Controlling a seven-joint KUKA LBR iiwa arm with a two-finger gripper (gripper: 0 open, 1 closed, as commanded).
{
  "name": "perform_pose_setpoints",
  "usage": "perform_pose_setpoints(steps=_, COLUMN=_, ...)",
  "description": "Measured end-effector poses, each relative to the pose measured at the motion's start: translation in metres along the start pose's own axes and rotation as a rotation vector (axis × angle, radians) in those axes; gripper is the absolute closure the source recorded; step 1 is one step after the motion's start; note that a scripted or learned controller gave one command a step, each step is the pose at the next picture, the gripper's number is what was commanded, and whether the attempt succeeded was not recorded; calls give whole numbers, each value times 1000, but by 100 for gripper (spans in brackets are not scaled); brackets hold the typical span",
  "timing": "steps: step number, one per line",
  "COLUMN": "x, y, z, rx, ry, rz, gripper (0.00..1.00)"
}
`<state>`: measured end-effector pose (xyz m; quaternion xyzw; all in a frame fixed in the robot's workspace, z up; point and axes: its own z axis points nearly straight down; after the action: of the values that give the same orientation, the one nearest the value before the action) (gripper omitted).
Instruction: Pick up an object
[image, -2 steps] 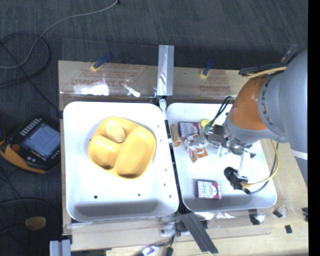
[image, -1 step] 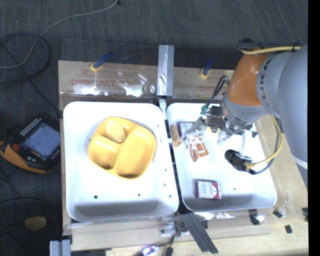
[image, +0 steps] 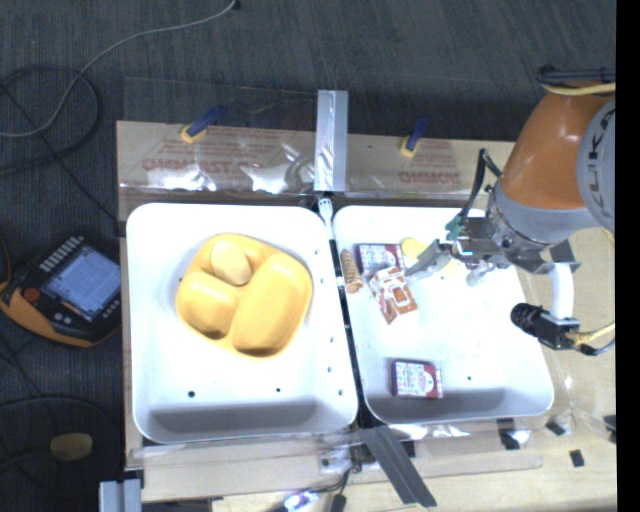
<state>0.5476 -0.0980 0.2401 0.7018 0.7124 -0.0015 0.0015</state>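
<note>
Your arm reaches in low over the right bin's far right corner; the gripper's opening you cannot tell.

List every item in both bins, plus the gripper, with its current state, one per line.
yellow foam pile: heaped in the left bin, resting.
red packet: flat near the right bin's front wall.
red and white packets: bunched, overlapping, by the divider.
small yellow object: resting beside the gripper.
gripper: low over the right bin, holding nothing visible.
</note>
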Motion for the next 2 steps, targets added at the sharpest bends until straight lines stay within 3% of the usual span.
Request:
perform_pose_setpoints(steps=1, x=0, y=32, z=113, rx=2, ry=5, rz=-178, gripper=0)
perform_pose_setpoints(steps=2, x=-1, y=59, z=144, rx=-5, ry=13, rz=340, gripper=0)
